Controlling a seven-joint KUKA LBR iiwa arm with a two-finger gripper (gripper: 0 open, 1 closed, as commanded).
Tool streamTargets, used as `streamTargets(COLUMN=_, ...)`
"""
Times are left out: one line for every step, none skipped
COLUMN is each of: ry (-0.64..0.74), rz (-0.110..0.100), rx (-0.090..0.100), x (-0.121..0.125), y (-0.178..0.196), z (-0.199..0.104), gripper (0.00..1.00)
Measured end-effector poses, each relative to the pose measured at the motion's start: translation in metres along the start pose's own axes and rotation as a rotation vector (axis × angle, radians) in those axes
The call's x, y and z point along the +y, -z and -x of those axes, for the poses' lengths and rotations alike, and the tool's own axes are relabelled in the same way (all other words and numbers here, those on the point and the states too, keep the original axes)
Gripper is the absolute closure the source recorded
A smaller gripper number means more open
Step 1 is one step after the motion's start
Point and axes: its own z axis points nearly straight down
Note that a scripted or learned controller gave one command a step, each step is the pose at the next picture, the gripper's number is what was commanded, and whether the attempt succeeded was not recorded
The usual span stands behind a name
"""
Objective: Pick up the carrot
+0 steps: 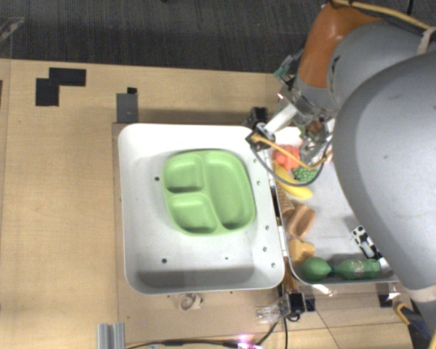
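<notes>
Camera view.

Carrot (284,168): lies in the right bin (343,202), at its far left corner, close to the wall shared with the left bin. Long axis roughly left to right across the view, slightly tilted. Leafy green end toward the right, orange body toward the left. Partly covered from above by the wrist hardware and a loop of cable.

Gripper (299,142): hangs just above the carrot, at the far end of the right bin. Open or closed: cannot tell, hidden by the wrist and cables. No item seen clamped in it.

Right bin, further contents: a yellow banana (294,190) just in front of the carrot, touching or nearly so. Two brown bread-like pieces (300,221) nearer the front, along the left wall. Two green vegetables (317,269) side by side at the front wall. Remainder covered by the grey arm (392,158).

Left bin (142,195): holds one green divided plate (207,191) with three compartments, set at a slant near the centre.

Bench (54,217): tan board with black rectangular marks (58,84) at far left. Loose cables (276,318) at the front edge. Dark carpeted floor (131,20) beyond the bench.
</notes>
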Motion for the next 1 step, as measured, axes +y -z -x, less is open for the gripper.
streamTargets(ry=-0.148, rz=-0.004, rx=0.001, x=-0.0912, y=-0.0298, z=-0.0502, gripper=0.0)
